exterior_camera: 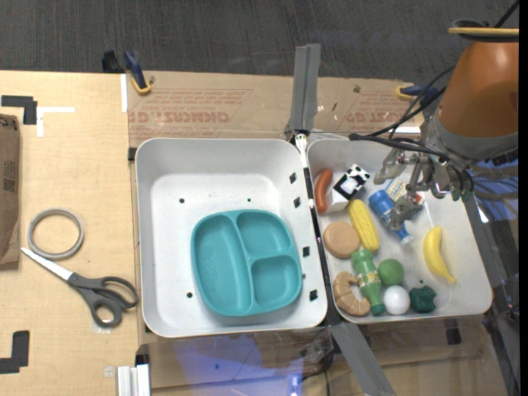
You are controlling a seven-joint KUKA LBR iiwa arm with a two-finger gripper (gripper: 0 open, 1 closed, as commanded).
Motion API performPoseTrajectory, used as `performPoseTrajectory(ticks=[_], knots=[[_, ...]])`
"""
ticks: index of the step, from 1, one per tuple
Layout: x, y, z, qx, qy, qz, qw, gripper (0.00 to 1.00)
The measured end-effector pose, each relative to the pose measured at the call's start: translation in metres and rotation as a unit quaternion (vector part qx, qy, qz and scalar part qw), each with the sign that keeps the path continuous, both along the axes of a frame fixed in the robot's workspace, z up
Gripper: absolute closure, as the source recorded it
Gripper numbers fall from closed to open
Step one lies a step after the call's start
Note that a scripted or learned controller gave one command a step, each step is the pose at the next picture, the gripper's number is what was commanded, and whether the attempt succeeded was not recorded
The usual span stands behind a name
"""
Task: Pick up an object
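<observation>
My gripper (pixel 408 196) hangs low over the back of the right bin (pixel 470 308), under the orange band of the arm. Right beneath it lies a blue bottle (pixel 384 206), partly covered by the gripper. Around it are a black-and-white cube (pixel 353 181), a red sausage (pixel 322 190), a corn cob (pixel 364 225) and a banana (pixel 436 254). Nearer the front lie a tan bun (pixel 341 239), a green bottle (pixel 366 275), a green ball (pixel 391 271), a white ball (pixel 397 300), a dark green pepper (pixel 423 298) and a croissant (pixel 351 295).
The left bin (pixel 161 180) holds a teal divided plate (pixel 247 262). On the bench to the left lie scissors (pixel 87 289) and a tape roll (pixel 55 233). A grey bar (pixel 305 89) stands behind the seam between the bins. Cables (pixel 396 126) trail near the arm.
</observation>
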State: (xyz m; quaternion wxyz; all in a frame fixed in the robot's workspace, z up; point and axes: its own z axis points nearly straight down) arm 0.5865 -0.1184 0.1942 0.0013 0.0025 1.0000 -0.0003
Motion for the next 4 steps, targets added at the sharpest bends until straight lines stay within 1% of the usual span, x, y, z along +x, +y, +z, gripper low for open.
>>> performPoseTrajectory(ticks=[1, 2, 3, 4], knots=[[0.025, -0.038, -0.1, 0.0001, -0.001, -0.05, 0.9987, 0.0], [-0.014, -0.033, -0.102, 0.0004, 0.0, -0.154, 0.9881, 0.0], [-0.013, -0.032, -0.092, -0.0003, -0.002, -0.152, 0.9883, 1.0], [-0.098, -0.004, -0.102, 0.0005, 0.001, -0.047, 0.9989, 1.0]])
